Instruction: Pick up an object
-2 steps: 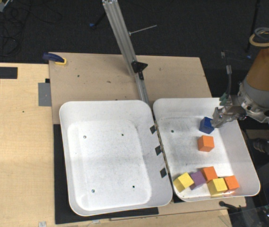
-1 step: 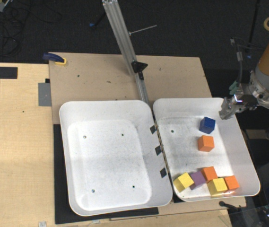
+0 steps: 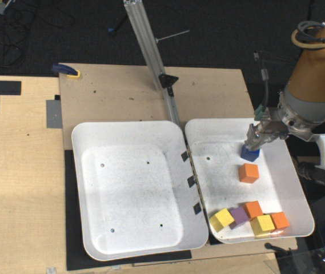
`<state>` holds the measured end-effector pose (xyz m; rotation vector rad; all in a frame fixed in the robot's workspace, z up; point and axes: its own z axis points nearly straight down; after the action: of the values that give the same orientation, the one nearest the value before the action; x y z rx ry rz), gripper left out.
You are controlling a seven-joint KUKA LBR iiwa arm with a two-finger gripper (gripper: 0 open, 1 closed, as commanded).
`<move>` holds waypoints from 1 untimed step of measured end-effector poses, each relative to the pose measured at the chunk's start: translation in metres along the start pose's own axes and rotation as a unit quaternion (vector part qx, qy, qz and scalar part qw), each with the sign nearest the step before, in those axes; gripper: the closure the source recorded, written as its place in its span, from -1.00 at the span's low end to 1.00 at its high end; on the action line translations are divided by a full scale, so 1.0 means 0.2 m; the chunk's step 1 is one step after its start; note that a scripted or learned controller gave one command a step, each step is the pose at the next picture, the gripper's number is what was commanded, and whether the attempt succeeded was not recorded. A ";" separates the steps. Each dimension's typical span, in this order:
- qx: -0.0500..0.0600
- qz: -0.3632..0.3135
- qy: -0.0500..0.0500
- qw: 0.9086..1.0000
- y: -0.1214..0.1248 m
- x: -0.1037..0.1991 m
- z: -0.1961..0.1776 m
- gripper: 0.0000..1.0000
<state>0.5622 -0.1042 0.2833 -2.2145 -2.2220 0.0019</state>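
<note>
Gripper (image 3: pixel 254 143) is down in the right bin (image 3: pixel 299 201), its tips pinching a blue cube (image 3: pixel 251 153) by the top. An orange cube (image 3: pixel 248 173) sits just below; yellow, purple and orange blocks cluster near the front rim. No readable writing anywhere.

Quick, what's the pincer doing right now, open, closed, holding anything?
Pincer: down in the right bin at the blue block; open or closed cannot be told.

Matt white plastic bins (image 3: pixel 129 131), unvarnished wooden bench (image 3: pixel 116 93), ribbed metal rail (image 3: pixel 145 39)
</note>
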 end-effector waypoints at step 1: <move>0.000 0.000 0.000 1.000 0.05 0.21 0.06 1.00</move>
<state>0.5712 -0.0624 0.2720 -2.2148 -2.2210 0.0031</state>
